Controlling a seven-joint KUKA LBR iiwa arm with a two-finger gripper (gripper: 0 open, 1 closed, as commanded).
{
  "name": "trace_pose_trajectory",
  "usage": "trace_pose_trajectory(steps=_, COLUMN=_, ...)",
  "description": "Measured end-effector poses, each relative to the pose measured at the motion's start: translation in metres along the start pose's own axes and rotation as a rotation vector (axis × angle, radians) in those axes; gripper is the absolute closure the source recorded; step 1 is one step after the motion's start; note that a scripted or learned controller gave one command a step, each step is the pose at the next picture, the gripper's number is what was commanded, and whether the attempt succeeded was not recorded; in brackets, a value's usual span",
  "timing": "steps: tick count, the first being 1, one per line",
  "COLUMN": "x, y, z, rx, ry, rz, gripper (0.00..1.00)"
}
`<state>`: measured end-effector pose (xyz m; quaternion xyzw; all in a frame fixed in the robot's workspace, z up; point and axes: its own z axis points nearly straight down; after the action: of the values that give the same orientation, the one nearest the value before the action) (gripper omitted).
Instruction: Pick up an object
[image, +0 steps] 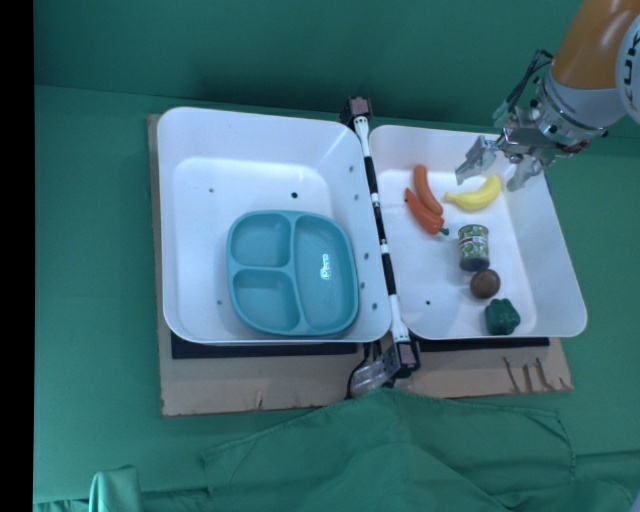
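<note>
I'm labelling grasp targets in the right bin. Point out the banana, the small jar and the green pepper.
banana (476, 194): camera view, middle of its curved yellow body.
small jar (473, 249): camera view, its labelled side.
green pepper (502, 317): camera view, centre of its top.

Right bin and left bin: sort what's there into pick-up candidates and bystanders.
Pick-up candidates, right bin: banana under the open gripper, two carrots, jar, brown ball, green pepper.

Bystanders: teal divided plate in the left bin.
</note>
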<state>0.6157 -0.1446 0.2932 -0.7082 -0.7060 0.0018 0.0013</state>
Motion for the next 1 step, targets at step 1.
trace_pose_trajectory(steps=1, x=0.0344, y=0.0086, z=0.1009, rx=-0.002, ry=-0.001, rz=-0.001, gripper=0.00)
